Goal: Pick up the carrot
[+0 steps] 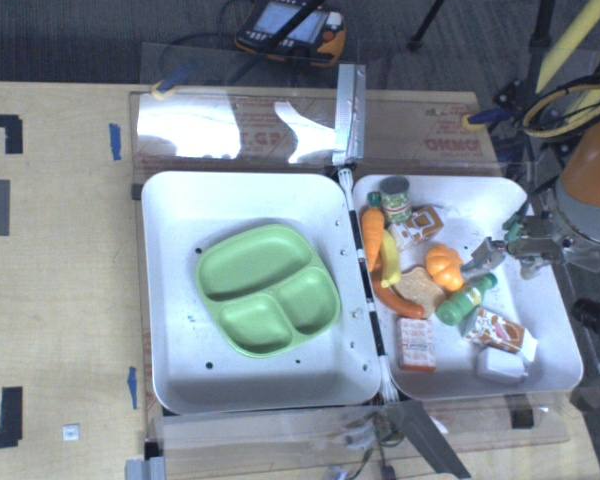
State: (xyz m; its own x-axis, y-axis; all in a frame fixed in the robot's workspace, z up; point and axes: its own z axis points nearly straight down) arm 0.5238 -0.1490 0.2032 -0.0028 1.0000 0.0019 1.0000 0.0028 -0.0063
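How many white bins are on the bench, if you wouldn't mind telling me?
2. The left bin holds the green tray; the right bin holds the carrot and other food items.

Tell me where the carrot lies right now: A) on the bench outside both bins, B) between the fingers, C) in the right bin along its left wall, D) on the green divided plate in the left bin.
C: the carrot lies in the right bin against its left wall, beside the banana, while the gripper sits off to its right, apart from it.
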